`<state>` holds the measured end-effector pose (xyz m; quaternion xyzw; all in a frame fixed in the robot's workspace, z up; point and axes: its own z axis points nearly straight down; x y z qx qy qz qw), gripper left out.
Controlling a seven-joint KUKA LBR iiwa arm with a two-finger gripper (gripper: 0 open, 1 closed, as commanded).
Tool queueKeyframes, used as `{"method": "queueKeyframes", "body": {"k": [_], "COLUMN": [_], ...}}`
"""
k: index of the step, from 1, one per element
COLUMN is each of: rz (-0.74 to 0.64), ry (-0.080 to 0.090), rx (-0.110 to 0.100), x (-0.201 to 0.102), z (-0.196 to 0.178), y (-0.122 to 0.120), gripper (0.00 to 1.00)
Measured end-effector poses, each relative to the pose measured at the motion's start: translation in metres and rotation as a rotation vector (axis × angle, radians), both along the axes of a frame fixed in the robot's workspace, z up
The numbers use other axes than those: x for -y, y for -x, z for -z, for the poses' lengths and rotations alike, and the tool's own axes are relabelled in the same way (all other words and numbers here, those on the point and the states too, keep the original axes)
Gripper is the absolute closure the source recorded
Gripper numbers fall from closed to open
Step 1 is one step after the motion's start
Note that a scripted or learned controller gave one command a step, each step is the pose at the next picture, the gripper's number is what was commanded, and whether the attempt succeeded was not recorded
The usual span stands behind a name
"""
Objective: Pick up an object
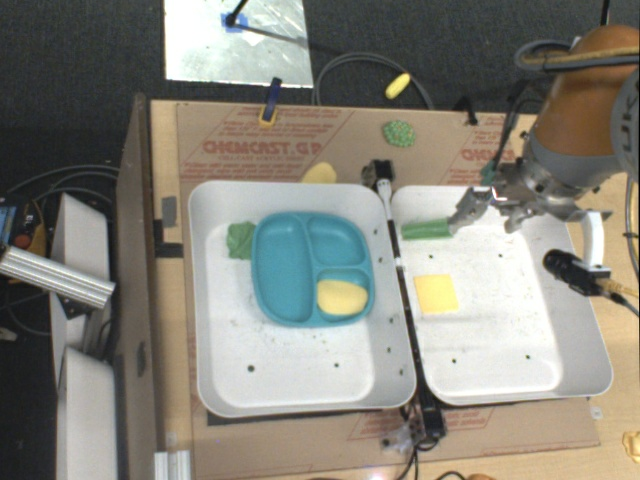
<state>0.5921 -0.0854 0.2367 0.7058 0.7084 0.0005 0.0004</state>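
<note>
In the camera view the end effector hangs over the far left part of the right bin, its two fingers spread fairly wide and nothing between them; one fingertip sits close to the right end of a green stick that lies flat near the bin's far left corner, close to the divide between the bins. That stick looks light, stiff and slim, so I judge a pinch across its narrow width, near the middle, would hold best, though it lies close to the bin wall and could slide or roll. A flat yellow square rests in the open middle of the same bin; it appears thin and low, hard to get fingers under. The rest of that bin's floor is bare and offers free room toward the near side. In the left bin a blue divided tray carries a rounded yellow piece, with a green leafy piece touching the tray's left edge. The surface beyond holds small loose items.
</note>
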Motion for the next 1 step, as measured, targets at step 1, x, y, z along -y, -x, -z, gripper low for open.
{"method": "queueKeyframes", "body": {"k": [1], "rz": [0.002], "ry": [-0.002], "rx": [-0.009], "x": [-0.0261], "z": [0.0555], "y": [0.0591], "gripper": [0.00]}}
